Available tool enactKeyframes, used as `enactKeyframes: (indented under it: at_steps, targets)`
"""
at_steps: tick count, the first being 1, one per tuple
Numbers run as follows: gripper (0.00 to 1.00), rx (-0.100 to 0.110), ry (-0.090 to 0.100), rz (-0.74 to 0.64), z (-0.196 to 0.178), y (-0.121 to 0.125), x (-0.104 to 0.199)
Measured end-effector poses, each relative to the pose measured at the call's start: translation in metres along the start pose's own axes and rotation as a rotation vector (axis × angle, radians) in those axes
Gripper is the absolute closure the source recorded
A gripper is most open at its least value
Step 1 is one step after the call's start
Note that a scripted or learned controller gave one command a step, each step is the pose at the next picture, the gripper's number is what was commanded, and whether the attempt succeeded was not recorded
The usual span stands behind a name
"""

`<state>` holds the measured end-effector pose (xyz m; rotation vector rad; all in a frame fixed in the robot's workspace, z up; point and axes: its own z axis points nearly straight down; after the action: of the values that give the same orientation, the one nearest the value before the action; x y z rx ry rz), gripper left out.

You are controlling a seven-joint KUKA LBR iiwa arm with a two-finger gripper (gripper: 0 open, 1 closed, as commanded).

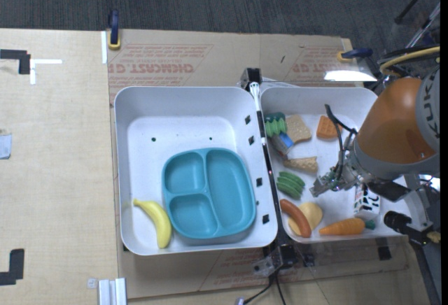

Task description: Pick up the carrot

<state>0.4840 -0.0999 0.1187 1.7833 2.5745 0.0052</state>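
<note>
A pale counter [56, 157] bears two white bins side by side. The left bin [140, 108] holds a blue tray [210, 192] and a banana [157, 220]. In the right bin [315, 95] the carrot [341, 227] lies along the front wall, near a sausage [295, 218]. The hand [327, 183] hangs above the bin's middle, apart from the carrot. Whether it is released or clenched cannot be told.

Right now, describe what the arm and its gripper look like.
The arm is thick and rounded, grey with a broad orange band and dark lettering on the grey. The gripper is small and metallic grey, with thin dark cables running to it.
</note>
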Motion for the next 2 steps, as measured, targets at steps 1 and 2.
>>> enactKeyframes:
  at_steps: [1, 2]
  targets:
    - [0.00, 0.000, 0.000, 0.000, 0.000, 0.000, 0.000]
    - [0.00, 0.005, 0.005, -0.320, 0.027, -0.007, -0.005]
